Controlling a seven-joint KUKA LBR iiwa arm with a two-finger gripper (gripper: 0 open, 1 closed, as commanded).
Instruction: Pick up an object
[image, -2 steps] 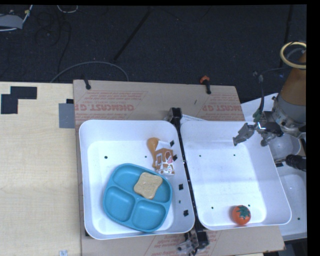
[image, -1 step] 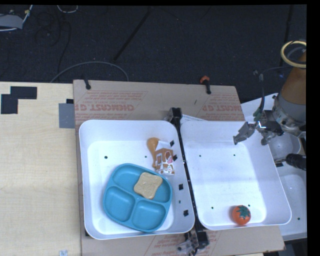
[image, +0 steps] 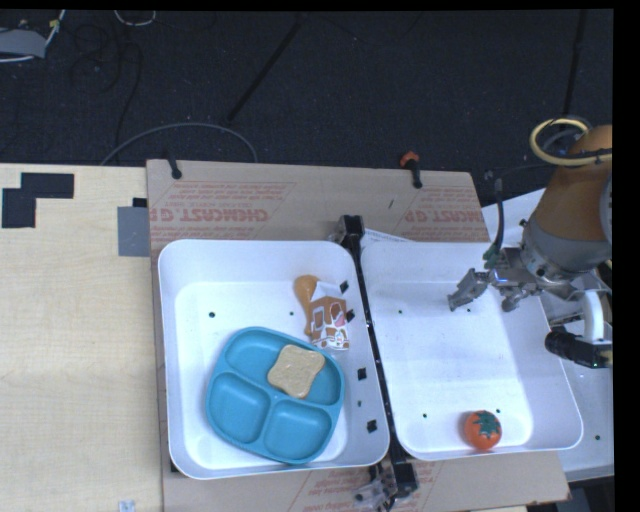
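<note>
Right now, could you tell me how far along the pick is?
Nothing looks picked yet. The gripper is over the right bin, apart from the tomato near the front wall. The bread lies on the blue plate in the left bin. Reaching, grasping and lifting remain.

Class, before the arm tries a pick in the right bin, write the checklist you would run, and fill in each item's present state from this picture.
1. Target visible: tomato unobstructed in right bin: ok.
2. Gripper above the tomato: not ok, it hangs near the bin's far side.
3. Fingers open: cannot tell.
4. Nothing held already: ok.
5. Toast on blue tray, left bin, out of the path: ok.
</note>
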